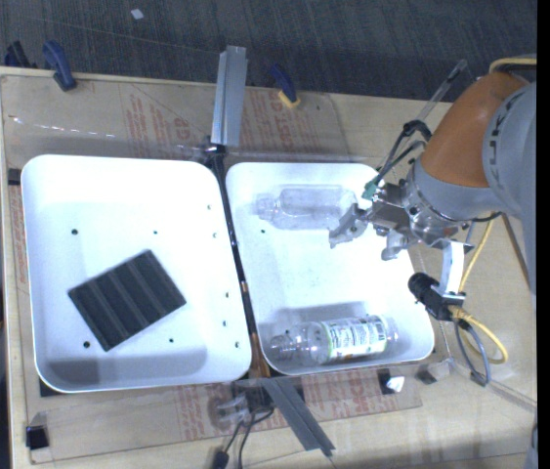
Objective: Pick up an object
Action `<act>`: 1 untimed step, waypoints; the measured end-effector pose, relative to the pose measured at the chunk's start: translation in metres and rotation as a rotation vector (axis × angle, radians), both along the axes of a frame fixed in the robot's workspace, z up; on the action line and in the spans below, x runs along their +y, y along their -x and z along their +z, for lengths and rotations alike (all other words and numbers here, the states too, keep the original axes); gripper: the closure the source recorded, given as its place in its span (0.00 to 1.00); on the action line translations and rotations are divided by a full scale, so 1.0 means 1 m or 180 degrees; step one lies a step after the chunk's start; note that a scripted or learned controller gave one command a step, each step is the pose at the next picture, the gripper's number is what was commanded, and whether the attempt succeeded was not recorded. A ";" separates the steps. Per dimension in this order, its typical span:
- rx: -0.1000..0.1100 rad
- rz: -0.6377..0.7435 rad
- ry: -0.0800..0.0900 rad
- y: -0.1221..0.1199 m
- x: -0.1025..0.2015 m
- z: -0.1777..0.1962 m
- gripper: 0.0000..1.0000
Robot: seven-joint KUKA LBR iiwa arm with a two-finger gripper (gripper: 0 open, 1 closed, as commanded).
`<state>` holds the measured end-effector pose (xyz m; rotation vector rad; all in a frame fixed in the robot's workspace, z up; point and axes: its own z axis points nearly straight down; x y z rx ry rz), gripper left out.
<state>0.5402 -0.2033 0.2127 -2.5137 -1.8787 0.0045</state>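
Bins point(206, 262) hold bottles point(338, 340) (two).

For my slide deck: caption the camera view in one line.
Gripper hovers in right bin near clear bottle; labelled bottle in front, black ridged panel left.

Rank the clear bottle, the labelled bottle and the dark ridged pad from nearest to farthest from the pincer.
From the pincer:
1. Clear bottle, right bin, far end, just beside it.
2. Labelled bottle, right bin, near end.
3. Dark ridged pad, left bin.
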 end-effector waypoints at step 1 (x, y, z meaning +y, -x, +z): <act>-0.0018 0.1389 0.0007 0.012 0.000 0.032 0.00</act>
